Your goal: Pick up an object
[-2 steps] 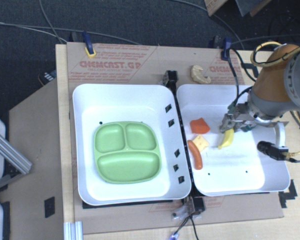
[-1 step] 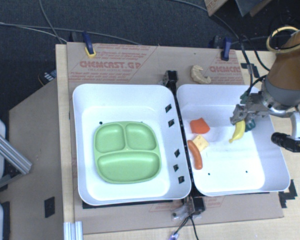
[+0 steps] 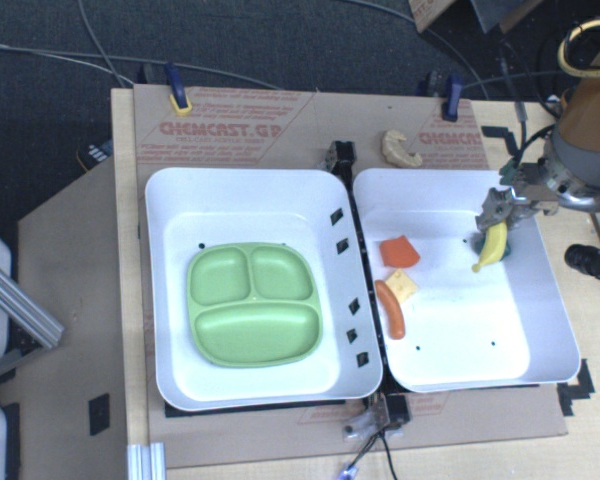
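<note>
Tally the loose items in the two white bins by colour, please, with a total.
Green: 1, the divided plate in the left bin
Orange: 2, the wedge and the sausage-shaped piece in the right bin
Yellow: 2, the small block and the banana at the gripper
Total: 5

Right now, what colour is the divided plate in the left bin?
Light green; the divided plate shows plainly in the camera view, lying flat in the left bin.

Grey arm (image 3: 580,163) with orange band, silvery metal wrist ring, small grey metal jaws, dark cabling.
</note>
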`<state>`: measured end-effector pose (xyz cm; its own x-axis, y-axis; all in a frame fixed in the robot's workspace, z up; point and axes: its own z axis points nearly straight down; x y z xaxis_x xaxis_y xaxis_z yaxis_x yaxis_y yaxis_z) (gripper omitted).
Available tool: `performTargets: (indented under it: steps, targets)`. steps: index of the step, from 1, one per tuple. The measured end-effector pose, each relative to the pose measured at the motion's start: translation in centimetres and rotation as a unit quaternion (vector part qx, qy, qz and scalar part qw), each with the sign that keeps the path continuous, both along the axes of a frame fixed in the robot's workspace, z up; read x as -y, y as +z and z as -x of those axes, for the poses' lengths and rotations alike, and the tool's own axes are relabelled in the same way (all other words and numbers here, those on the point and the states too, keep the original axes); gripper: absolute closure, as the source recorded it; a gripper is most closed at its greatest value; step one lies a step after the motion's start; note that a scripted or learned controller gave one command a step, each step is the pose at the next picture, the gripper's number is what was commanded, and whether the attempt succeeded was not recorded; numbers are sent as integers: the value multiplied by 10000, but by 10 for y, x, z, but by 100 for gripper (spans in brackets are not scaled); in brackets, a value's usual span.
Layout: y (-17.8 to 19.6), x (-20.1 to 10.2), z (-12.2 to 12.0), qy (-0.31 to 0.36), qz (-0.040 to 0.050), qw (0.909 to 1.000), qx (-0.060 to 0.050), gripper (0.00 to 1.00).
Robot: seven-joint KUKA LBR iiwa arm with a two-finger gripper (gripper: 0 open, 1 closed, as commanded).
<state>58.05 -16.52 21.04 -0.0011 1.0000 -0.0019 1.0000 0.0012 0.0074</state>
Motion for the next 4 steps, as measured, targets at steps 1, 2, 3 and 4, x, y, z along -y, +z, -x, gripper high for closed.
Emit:
performTargets:
  steps: [1, 2, 3, 4]
  targets:
    - [3, -64, -8, 31, -21, 10000, -29, 100]
    - [1, -127, -12, 24, -22, 10000, -44, 100]
    - [15, -179, -14, 26, -21, 10000, -25, 100]
    - [7, -238, -9, 22, -20, 10000, -52, 100]
